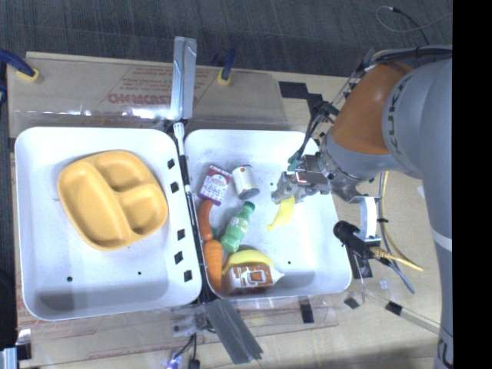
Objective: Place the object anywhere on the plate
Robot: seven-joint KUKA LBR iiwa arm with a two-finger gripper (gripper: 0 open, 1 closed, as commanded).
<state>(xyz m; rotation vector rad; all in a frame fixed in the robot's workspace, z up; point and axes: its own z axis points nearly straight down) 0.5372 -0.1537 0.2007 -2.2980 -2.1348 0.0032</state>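
Note:
A yellow divided plate lies in the left bin. In the right bin, my gripper points down near the bin's middle right. A small yellow banana-shaped object hangs slanted just below it, its upper end between the fingers. The gripper looks shut on that end. The wrist and orange band stand above and to the right.
The right bin's left half holds a purple packet, a white can, a green bottle, a carrot and an orange juice carton. A divider separates the bins. Cables and tools lie outside at right.

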